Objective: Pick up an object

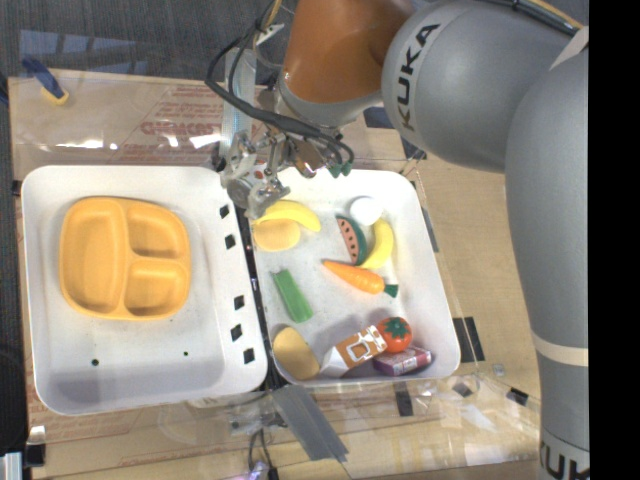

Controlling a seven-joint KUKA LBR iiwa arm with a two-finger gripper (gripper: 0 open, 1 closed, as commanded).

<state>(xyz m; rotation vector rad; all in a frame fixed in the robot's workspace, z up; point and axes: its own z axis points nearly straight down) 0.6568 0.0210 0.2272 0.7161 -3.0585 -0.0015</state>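
The grey arm (500, 88) occupies the foreground, reaching in over the right bin (432, 298). The pick is not yet complete: every object lies in a bin, none lifted. The gripper (255, 183) sits low at the right bin's upper-left corner, just above the yellow banana-shaped piece (290, 215). Whether it touches that piece cannot be determined, and its opening cannot be determined either. Nothing is visibly held. Remaining steps, by judgement: close on an object and raise it clear.
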